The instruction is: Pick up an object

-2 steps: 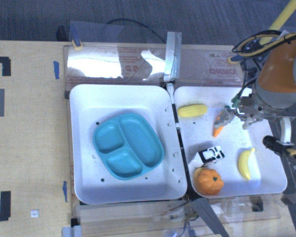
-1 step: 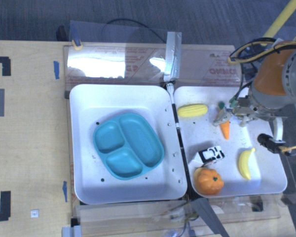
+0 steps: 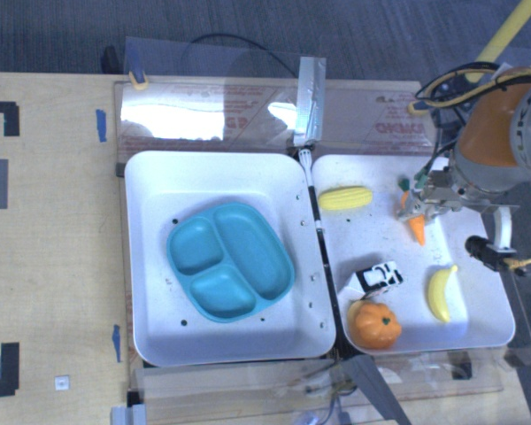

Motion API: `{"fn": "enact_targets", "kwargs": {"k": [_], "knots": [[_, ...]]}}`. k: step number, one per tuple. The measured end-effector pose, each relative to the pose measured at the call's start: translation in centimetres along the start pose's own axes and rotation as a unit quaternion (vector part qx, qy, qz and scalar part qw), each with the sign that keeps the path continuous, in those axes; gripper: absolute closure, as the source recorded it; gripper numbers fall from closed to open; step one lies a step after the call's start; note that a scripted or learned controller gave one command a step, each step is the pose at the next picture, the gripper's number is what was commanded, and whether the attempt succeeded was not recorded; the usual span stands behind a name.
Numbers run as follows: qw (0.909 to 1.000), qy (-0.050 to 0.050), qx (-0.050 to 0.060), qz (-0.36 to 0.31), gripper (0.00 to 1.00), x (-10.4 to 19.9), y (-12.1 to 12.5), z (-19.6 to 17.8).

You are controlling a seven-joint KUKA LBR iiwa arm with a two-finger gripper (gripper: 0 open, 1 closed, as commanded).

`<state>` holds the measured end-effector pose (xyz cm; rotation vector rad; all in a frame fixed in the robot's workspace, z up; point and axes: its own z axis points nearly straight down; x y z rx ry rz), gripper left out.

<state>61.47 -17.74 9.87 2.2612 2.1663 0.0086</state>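
Observation:
In the right bin [image 3: 487,330] lie a yellow corn cob [image 3: 345,199], a small orange carrot [image 3: 417,229], a black-and-white toy car [image 3: 378,277], an orange pumpkin [image 3: 374,324] and a yellow banana [image 3: 440,294]. My gripper [image 3: 424,200] hangs over the far right part of this bin, directly above the carrot's upper end. Its body hides that end of the carrot. The carrot's tip pokes out below it, towards the front.
A blue divided plate [image 3: 230,260] rests in the left bin [image 3: 150,184]. A metal divider [image 3: 309,113] stands behind the seam between the bins. Cables [image 3: 451,82] and the arm's orange band [image 3: 488,135] crowd the far right corner.

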Motion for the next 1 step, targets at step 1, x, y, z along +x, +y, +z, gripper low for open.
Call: {"fn": "enact_targets", "kwargs": {"k": [1], "knots": [[0.9991, 0.001, 0.0, -0.041, 1.0, 4.98, -1.53, -8.79]]}}
